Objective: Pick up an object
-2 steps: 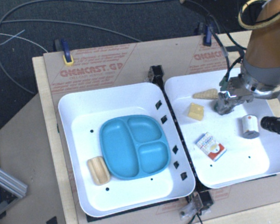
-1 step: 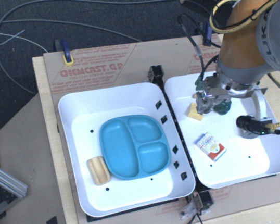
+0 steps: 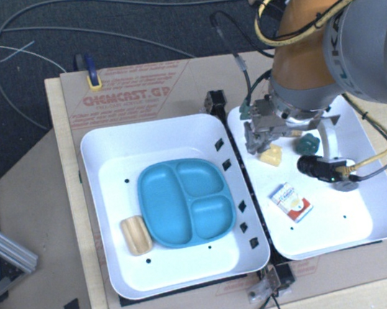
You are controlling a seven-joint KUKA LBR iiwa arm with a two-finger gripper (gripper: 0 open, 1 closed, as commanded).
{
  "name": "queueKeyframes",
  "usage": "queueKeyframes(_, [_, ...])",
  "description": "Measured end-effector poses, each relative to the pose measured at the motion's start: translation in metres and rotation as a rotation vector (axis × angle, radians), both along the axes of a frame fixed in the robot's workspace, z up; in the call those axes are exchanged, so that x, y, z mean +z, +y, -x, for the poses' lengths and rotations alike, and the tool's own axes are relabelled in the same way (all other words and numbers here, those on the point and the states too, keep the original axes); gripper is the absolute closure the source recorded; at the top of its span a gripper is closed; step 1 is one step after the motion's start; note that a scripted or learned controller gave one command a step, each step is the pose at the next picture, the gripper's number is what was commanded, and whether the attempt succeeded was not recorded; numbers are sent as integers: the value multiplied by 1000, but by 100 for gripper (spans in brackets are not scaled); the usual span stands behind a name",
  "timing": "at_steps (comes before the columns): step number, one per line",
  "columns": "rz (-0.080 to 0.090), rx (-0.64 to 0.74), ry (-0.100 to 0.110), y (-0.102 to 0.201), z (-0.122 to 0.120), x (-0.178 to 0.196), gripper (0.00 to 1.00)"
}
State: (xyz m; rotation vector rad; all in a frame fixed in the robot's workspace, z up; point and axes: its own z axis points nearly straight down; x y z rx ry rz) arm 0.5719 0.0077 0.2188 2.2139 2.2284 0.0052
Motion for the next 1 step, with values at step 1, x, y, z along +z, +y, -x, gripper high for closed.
queueKeyframes(1, [0, -2, 1, 55, -5, 11, 100])
